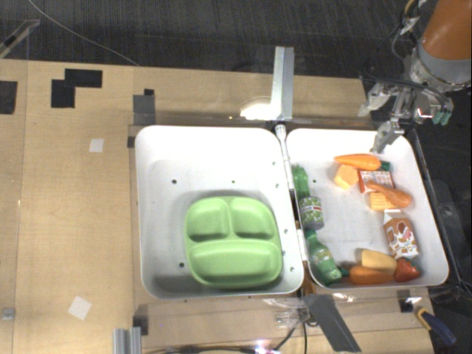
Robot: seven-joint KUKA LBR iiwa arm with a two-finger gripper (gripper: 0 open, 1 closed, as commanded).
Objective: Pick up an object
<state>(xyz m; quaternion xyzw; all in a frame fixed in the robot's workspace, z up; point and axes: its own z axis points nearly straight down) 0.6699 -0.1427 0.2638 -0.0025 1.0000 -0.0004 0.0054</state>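
My gripper (384, 139) hangs over the far right corner of the right bin (435, 231), just above and right of an orange carrot (358, 161); nothing shows in its grasp. Beside the carrot lie a yellow cheese wedge (344, 175), a small red box (372, 180) and another orange piece (391, 196). A brown and white carton (400, 237) lies near the right wall. A yellow piece (377, 258), an orange piece (371, 275) and a red piece (406, 270) crowd the near right corner. Green bottles (310, 211) line the bin's left wall.
The left bin (158, 168) holds a green divided plate (232, 240) toward its near side. A metal post (283, 83) stands behind the ridge between the two bins. The arm's orange band (450, 24) sits at the top right.
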